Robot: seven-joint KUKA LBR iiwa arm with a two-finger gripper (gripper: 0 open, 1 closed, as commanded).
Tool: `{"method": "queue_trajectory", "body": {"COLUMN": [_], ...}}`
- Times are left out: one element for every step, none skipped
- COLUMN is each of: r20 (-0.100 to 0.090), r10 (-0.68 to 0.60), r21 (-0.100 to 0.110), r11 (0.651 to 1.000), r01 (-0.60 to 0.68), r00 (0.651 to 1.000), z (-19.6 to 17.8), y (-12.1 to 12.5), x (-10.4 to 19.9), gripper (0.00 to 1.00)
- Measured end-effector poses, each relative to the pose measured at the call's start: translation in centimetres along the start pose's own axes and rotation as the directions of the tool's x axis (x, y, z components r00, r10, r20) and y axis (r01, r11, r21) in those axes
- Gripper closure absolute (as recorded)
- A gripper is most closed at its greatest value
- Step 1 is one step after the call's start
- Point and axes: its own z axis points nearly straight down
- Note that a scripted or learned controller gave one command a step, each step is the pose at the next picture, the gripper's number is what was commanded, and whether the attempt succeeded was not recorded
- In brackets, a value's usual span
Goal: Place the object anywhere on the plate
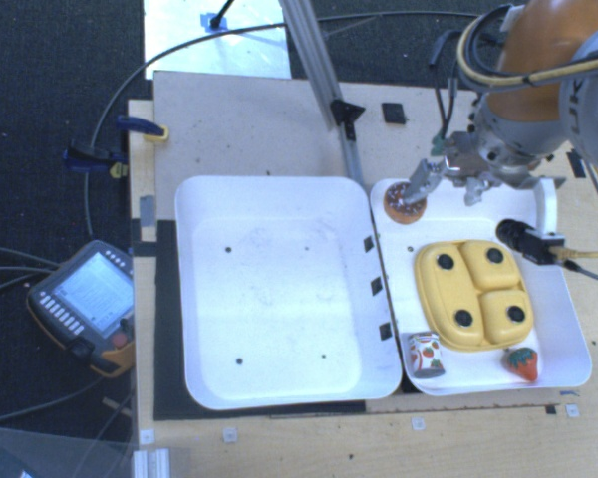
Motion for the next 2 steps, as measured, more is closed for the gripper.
{"method": "queue_trajectory", "body": {"r20": [0.0, 0.0], "r10": [0.0, 0.0], "r21": [0.001, 0.0], "r11": [1.0, 1.0], "r01": [0.0, 0.0], "r00": [1.0, 1.0], "z": [1.7, 3.3], "y": [0.4, 1.3], "x": [5.8, 11.0], "gripper": [1.0, 1.0]}}
